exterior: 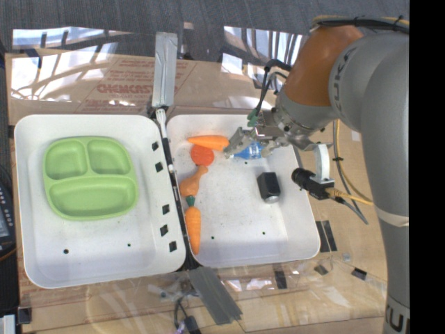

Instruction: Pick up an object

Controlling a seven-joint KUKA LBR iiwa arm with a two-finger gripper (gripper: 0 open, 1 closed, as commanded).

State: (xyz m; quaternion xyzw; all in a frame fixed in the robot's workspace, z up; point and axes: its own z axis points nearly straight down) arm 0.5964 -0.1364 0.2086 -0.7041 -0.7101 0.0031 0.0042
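Beside the tool [245, 143] lies a blue object [249, 152].

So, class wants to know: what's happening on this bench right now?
A grey robot arm reaches in from the right over the right bin, its claw low by a blue object near the far wall. Orange carrot-like pieces lie along that bin's left side, and a dark block sits mid-bin. A green divided plate rests in the left bin. Nothing looks lifted yet.

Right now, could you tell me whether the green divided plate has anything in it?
Empty: all three compartments of the green divided plate show bare green.
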